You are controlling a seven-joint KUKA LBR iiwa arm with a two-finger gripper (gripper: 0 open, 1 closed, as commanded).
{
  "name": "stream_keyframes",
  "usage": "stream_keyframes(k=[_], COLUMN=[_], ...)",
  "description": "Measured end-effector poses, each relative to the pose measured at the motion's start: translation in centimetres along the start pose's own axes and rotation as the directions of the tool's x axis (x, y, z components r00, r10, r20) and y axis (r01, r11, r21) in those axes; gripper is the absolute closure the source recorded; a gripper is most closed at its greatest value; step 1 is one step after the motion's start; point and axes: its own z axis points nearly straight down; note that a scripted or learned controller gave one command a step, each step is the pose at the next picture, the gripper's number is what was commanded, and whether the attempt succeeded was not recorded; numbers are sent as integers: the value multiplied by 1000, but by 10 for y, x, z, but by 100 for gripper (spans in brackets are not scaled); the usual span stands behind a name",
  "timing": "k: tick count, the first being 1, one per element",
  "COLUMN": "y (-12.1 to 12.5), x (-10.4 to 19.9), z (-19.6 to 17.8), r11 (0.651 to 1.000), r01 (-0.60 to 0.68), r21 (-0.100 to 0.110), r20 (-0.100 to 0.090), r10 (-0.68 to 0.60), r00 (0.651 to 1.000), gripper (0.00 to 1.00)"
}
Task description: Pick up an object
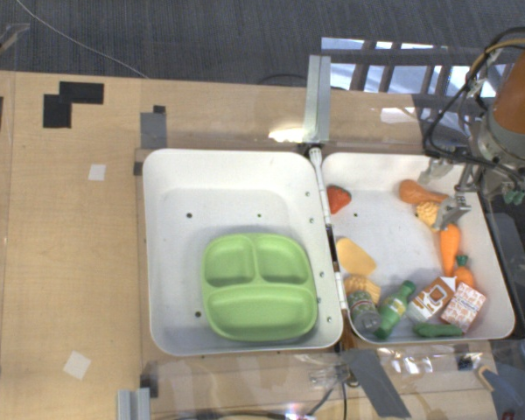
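Jaws state unclear; gripper (456, 201) low in right bin (394, 171), touching yellow food piece (429, 213). Two carrots (450, 248), two cartons (463, 305), one green bottle (394, 307). Left bin: one green tray (258, 285).

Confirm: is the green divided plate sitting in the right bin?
No, the green divided plate lies in the left bin, while the right bin holds the toy food items.

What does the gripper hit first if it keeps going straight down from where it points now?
Most likely the carrot in the right bin, just under the gripper. The yellowish piece beside it is close too; depth is unclear from this slanted view.
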Motion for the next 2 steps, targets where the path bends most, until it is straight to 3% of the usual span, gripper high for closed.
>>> stream_keyframes(k=[1, 2], y=[-22, -20], x=[14, 10], z=[109, 95], r11=[1000, 1000], r01=[-10, -2], r21=[3, 5], r20=[7, 19], r10=[10, 2], r00=[1000, 1000], gripper=[0, 100])
